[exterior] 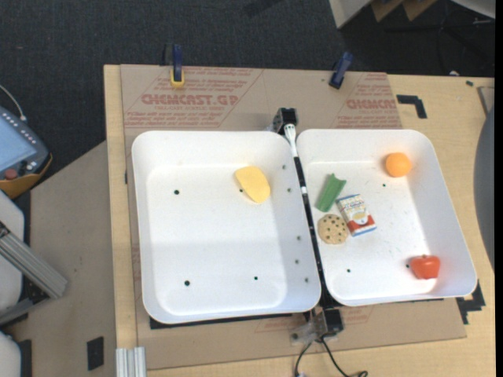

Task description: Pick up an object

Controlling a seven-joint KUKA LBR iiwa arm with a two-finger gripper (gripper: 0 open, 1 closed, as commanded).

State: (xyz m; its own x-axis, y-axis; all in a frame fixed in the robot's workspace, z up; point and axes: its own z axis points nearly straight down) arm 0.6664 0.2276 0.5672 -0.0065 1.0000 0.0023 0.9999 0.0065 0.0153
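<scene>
White plastic bins sit side by side on the bench (236,93), and every candidate object lies loose in them, so the pick has not begun. The left bin (157,234) holds 1 yellow lemon-like piece (253,184), well apart from the walls. The right bin (456,234) holds 5 things: an orange ball (398,164) near the far corner, a red tomato-like toy (425,267) near the front wall, and a cluster of a green pod (331,192), a small carton (356,214) and a cookie (333,228) touching or just beside one another. I cannot tell the claw's state. The next move probably calls for choosing an isolated target, the lemon piece or the ball, then descending centred above it.
</scene>
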